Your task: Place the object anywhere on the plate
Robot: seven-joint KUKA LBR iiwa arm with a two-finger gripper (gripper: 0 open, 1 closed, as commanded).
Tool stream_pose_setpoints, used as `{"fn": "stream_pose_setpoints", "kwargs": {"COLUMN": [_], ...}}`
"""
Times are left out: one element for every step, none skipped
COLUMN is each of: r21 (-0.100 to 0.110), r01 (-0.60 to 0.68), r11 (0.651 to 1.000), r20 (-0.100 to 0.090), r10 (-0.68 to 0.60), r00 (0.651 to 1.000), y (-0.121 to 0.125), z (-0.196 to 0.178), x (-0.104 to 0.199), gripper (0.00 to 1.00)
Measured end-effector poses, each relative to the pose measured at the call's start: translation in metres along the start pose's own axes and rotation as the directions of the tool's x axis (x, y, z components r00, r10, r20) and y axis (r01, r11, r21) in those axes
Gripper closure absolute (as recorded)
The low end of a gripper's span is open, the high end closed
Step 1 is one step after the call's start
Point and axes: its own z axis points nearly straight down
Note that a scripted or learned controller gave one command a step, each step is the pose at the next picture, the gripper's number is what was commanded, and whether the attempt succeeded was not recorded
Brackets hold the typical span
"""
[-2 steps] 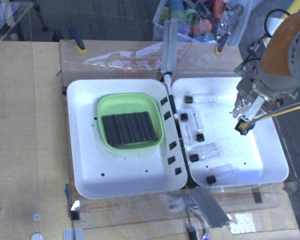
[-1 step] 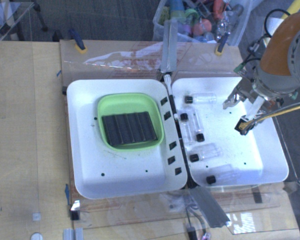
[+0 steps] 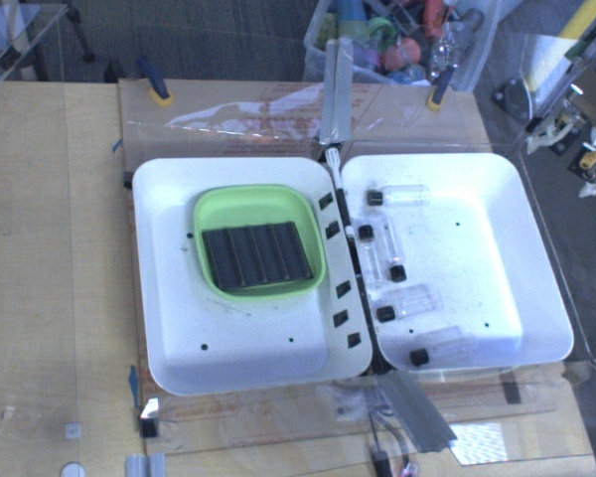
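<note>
a lab: taped bins (image 3: 179,361), toy-filled crate (image 3: 407,18).

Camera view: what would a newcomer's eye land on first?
The green plate in the left bin, with a dark ribbed slab lying on it. Next, the clear vials with black caps scattered along the left side of the right bin.

Position: one fixed camera, mounted above the bench (image 3: 50,266).
Facing: looks down at a slant from the near edge toward the far side.
Distance: far enough back to take in both bins whole, with bench margin all round.
Framing: left bin (image 3: 169,296) and right bin (image 3: 497,266) sit side by side near centre.
Far edge: a clear tub of coloured items (image 3: 407,18) at top.
</note>
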Motion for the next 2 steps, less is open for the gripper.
{"fn": "stream_pose_setpoints", "kwargs": {"r21": [-0.001,-0.003], "r01": [-0.079,-0.17], "r11": [0.997,0.985], "r20": [-0.001,-0.001], "r10": [0.079,0.17], "r00": [0.997,0.985], "y": [0.033,0.05], "z": [-0.095,-0.102], "x": [0.009,0.011], "gripper": [0.0,0.0]}}
